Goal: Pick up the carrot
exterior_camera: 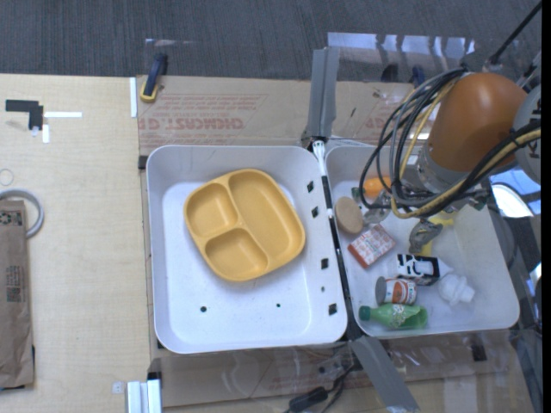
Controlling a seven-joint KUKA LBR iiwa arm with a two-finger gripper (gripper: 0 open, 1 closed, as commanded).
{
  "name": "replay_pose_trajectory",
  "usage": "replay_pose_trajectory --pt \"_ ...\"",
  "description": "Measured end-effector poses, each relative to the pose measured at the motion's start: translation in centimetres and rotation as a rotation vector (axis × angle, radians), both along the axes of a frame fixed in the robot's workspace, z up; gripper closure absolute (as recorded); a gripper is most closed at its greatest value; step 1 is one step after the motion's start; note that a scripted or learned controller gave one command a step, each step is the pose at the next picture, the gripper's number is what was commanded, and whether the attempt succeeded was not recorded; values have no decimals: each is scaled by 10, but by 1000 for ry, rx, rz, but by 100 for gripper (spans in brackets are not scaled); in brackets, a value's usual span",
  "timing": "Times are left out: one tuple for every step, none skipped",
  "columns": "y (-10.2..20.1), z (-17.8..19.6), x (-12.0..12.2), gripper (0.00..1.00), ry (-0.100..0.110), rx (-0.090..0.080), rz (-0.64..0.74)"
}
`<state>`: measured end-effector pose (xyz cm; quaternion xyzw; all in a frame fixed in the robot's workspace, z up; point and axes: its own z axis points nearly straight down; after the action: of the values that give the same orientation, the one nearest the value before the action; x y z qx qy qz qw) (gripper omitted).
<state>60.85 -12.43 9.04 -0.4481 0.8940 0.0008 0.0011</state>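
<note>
The gripper (422, 231) hung low in the right bin (495, 317), its opening impossible to judge. The carrot (374, 187), apparently the orange shape near the bin's back-left, sat half-hidden under cables (405, 153); a descent risked snagging them or catching the red packet (372, 246).

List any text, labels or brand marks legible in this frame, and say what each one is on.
"CHEMCAST GP", in mirrored red print, is a partial reading on the cardboard sheet behind the bins.
Red packet: print too small to read.
Small can: label blurred.
Black-and-white item: marks unreadable.
Brown paper bag: small black print, too small to read.
</note>
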Motion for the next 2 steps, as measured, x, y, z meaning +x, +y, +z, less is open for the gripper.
replay_pose_trajectory --pt "-34 67 51 0 -4 0 229" --pt "-81 127 50 0 -4 0 441"
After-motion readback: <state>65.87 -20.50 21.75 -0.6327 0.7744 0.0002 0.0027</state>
